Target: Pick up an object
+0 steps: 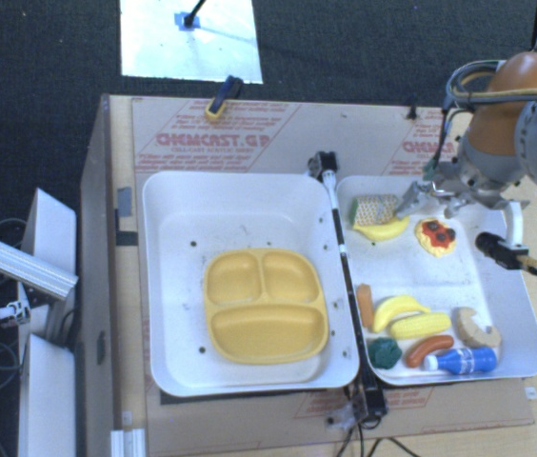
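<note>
From above, the gripper (419, 196) hangs at the back of the right bin (511, 303), just beside a banana (383, 228) that lies against a speckled sponge (374, 208). I cannot tell how far the claw is open, and nothing shows in it. The banana looks like light, stiff, smooth plastic, likely to slip; take it across its thick middle. The left bin (169, 255) bears a yellow tray (265, 305).
</note>
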Available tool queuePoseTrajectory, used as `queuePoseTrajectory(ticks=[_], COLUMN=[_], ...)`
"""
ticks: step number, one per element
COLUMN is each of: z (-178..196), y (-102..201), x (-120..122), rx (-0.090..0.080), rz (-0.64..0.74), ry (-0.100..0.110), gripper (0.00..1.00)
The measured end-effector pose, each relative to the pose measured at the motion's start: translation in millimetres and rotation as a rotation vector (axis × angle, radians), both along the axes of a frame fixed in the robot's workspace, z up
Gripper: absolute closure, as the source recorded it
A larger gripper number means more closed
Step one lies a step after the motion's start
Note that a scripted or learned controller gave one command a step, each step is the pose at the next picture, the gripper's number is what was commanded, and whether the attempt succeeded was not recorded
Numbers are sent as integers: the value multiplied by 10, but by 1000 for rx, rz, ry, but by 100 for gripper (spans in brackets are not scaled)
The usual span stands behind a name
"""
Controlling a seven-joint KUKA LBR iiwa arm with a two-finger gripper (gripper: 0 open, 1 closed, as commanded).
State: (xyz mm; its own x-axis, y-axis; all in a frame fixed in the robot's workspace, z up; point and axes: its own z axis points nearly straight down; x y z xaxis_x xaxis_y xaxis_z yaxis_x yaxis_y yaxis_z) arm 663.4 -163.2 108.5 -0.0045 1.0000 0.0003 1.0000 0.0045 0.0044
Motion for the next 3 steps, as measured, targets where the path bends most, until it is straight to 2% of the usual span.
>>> queuePoseTrajectory(ticks=[1, 2, 3], z=[231, 60, 307], y=[-278, -438, -17], x=[60, -276, 66], rx=[-2, -2, 0], rz=[-2, -3, 1], ry=[0, 3, -1], gripper=[0, 0, 0])
